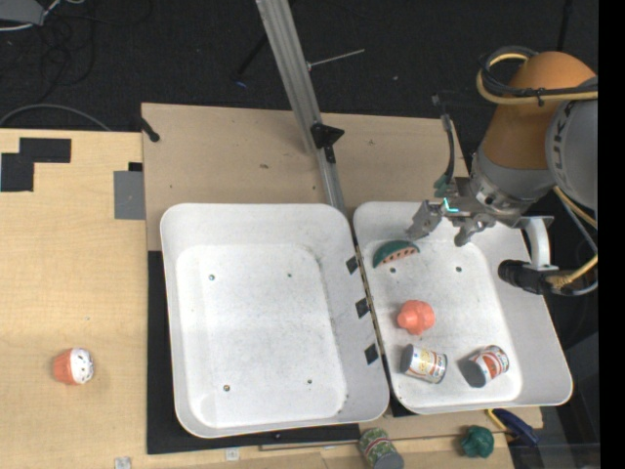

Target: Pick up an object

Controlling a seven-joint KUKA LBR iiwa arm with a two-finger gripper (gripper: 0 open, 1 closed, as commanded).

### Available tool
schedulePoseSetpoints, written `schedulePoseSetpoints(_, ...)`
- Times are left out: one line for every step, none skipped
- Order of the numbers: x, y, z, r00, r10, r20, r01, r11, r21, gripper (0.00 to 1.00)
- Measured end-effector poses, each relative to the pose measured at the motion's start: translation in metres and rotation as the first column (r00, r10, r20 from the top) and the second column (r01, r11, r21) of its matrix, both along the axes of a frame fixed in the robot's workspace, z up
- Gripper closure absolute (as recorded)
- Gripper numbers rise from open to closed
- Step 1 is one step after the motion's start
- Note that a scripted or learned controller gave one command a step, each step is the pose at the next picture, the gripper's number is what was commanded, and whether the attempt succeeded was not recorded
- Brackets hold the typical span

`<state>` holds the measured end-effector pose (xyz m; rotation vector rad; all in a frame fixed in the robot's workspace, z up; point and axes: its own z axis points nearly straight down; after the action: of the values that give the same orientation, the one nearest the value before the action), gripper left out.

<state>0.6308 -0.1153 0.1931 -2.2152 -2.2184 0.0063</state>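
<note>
My gripper [447, 229] hangs over the far end of the right bin [532, 360], its two fingers spread apart with nothing between them. A watermelon-slice toy [396, 253] lies just left of and below the gripper, near the bin's far left corner. A red-orange ball-like object [416, 317] rests in the middle of the bin. Two small cans lie nearer the front: one with a yellow label [426, 363] and one with a red label [485, 365].
The left bin [195, 233] sits beside the right one. A metal rail [298, 76] slants in from the back. An orange-and-white toy [73, 366] lies on the wooden bench at left. A can [376, 447] and a green object [478, 442] lie by the front edge.
</note>
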Motion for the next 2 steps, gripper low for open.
schedulePoseSetpoints(0.001,0.000,0.002,1.000,0.000,0.004,0.000,1.000,-0.001,0.00)
schedulePoseSetpoints(0.000,0.000,-0.062,1.000,-0.001,-0.002,0.001,1.000,0.000,0.00)
